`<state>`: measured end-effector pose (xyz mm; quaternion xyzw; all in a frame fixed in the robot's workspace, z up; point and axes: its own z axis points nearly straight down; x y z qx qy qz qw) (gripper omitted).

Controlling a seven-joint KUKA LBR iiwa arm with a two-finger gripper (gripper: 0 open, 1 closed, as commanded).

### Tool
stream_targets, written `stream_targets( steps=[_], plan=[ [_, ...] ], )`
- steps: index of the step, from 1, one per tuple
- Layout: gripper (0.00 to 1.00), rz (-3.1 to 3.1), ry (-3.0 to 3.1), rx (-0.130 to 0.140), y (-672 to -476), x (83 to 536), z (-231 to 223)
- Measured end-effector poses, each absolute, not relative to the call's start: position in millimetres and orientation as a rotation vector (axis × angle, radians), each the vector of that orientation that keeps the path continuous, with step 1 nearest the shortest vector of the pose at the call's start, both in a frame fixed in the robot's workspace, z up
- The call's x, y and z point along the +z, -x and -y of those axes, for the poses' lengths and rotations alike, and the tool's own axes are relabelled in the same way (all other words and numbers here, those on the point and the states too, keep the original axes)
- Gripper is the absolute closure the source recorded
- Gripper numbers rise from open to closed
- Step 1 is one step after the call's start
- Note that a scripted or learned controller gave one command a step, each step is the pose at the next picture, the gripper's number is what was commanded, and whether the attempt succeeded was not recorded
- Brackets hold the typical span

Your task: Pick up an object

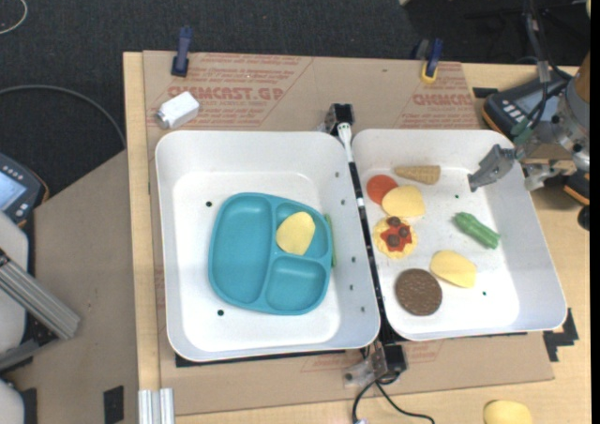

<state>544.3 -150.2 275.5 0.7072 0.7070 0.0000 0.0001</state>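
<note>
Approach step, nothing lifted yet. Claw point(489, 169) at upper right of right bin point(525, 319), pinching nothing; spread or pressed together, cannot tell (too blurred). Likely target: green pickle-like piece point(476, 230), just below claw, lying flat in right bin. Long axis running upper-left to lower-right. Best to drop straight down over middle, squeeze across short width, not along length.
</note>
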Motion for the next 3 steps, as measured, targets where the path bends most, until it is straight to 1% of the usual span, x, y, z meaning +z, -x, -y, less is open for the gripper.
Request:
stream_targets(
  steps=[1,2,3],
  plan=[
    [0.0,-2.22,-2.21,0.01,-541.4,355,120],
    [1.0,-2.219,-2.216,0.004,-541.1,361,121],
    [1.0,-2.228,-2.205,0.017,-507.9,445,34]
  ],
)
